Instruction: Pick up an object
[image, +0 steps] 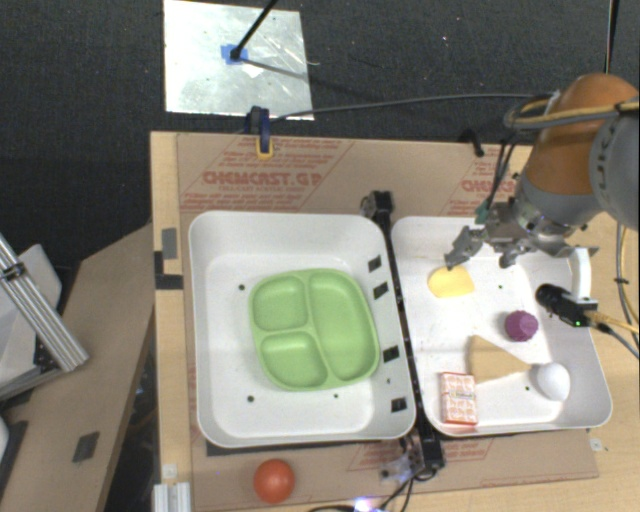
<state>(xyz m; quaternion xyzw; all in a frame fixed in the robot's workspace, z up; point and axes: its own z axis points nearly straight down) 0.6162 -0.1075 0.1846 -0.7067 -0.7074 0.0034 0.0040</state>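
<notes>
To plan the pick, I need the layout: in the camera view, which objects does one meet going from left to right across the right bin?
Small printed box → yellow piece → tan wedge → purple object → white egg-like object.

Divided tray (313, 328) in left bin (225, 250); wedge (493, 360), ball (520, 325), egg (549, 380), box (458, 397) in right bin (420, 240).

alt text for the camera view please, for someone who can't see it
The end effector hovers open over the right bin, just above a yellow piece; a purple ball, white egg and small carton lie nearby. The left bin holds a green divided tray.
</notes>
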